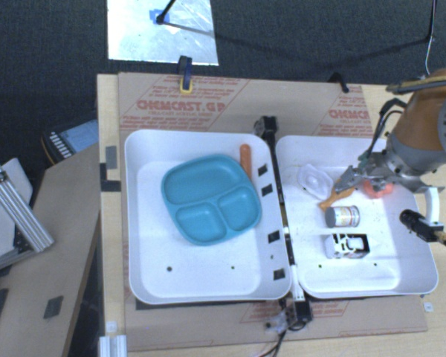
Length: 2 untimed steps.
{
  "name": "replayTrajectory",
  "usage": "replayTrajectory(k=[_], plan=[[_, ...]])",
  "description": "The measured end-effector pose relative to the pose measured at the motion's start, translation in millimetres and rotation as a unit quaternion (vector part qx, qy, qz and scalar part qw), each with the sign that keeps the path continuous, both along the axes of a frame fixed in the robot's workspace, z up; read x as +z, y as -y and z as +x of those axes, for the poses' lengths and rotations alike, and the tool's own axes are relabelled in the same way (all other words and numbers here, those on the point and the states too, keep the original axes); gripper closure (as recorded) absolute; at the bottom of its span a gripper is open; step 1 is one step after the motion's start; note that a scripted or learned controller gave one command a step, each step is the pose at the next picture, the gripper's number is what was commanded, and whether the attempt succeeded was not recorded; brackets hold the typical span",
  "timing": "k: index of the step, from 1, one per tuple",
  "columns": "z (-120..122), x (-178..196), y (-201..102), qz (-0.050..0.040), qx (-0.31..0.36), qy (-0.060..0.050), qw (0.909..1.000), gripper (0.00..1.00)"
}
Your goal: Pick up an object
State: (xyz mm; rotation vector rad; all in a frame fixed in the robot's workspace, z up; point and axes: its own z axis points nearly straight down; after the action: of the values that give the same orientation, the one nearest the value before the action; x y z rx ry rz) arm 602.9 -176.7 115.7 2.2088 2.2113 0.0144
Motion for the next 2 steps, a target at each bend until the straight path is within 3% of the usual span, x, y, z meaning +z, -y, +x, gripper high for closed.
replayTrajectory(k=[1,2], plan=[[-2.5,4.5,-0.8,0.0014,0.000,-0.005,1.0000,1.00],[1.9,48.6,0.1,0.0015,0.001,-0.006,1.0000,1.00]])
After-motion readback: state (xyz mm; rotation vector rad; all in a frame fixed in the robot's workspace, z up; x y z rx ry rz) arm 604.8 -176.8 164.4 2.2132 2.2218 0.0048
